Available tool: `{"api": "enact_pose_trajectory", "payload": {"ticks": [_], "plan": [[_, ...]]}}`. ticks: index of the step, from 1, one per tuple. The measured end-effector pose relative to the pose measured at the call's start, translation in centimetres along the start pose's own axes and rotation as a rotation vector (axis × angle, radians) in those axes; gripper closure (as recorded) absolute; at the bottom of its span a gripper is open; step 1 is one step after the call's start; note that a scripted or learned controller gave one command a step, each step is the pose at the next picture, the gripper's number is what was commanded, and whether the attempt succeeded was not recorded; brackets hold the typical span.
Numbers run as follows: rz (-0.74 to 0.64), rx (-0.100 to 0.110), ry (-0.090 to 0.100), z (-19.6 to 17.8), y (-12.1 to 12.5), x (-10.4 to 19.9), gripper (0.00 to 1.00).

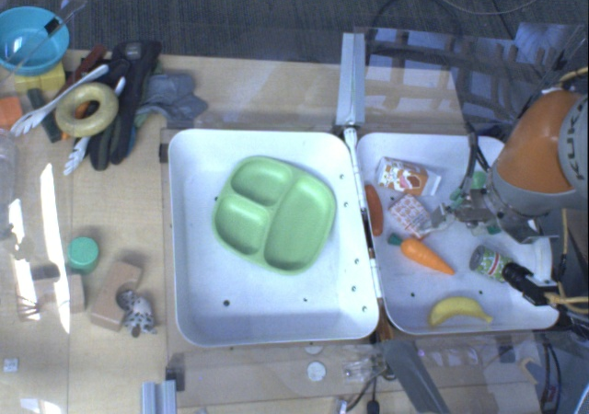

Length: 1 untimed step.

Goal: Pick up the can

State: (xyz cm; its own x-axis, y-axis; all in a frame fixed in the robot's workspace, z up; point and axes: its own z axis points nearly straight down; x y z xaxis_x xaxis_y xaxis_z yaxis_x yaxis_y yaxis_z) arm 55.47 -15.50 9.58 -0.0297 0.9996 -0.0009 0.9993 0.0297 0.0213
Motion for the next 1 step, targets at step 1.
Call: {"api": "enact_pose_trajectory", "payload": {"ticks": [1], "plan": [[0.002, -0.005, 0.016, -0.14, -1.44, -3.5, 0.0]]}}
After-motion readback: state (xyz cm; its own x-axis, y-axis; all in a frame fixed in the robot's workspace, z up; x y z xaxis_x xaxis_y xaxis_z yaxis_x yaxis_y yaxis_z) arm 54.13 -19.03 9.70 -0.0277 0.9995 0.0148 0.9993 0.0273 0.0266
